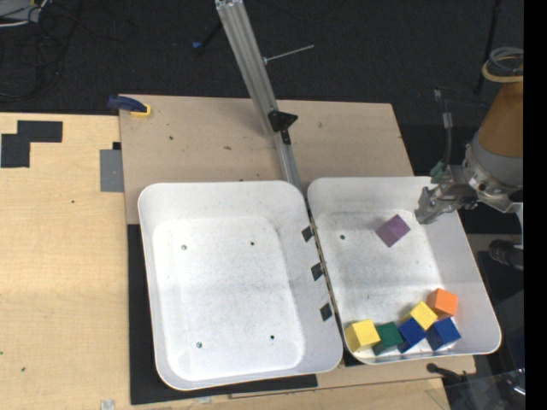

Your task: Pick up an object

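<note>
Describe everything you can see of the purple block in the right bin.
The purple block is a small, flat-looking, matte square piece, turned diagonally to the bin's edges. It lies alone on the white floor of the right bin, in its upper half, touching nothing else. The gripper sits just to its right, apart from it.

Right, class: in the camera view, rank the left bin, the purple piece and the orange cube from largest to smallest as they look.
1. Left bin
2. Purple piece
3. Orange cube
The last two look close in size, so their order is unsure.
</note>
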Controlling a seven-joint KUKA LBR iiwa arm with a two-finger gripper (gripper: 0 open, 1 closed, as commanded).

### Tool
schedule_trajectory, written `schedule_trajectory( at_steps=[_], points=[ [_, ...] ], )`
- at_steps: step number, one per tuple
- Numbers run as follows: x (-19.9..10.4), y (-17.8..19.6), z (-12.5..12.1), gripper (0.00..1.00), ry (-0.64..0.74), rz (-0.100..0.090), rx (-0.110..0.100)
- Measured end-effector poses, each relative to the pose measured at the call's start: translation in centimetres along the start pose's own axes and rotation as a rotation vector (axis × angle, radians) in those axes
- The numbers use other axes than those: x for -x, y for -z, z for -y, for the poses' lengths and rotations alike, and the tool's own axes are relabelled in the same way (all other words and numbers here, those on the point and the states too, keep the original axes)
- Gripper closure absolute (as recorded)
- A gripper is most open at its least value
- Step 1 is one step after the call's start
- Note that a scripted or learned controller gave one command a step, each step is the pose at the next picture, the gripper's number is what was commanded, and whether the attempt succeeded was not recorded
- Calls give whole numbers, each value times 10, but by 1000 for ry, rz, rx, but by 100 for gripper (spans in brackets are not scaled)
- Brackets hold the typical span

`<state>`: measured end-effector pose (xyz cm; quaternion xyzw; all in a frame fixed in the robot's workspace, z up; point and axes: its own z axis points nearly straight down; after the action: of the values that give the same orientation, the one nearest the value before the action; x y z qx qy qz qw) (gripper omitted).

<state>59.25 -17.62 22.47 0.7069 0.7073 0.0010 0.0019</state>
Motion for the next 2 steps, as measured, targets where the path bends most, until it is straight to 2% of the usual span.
schedule_trajectory(
  at_steps=[1,2],
  points=[
    [1,47,-1,100,0,0,-1],
    [-49,31,-1,100,3,-4,-8]
  ],
)
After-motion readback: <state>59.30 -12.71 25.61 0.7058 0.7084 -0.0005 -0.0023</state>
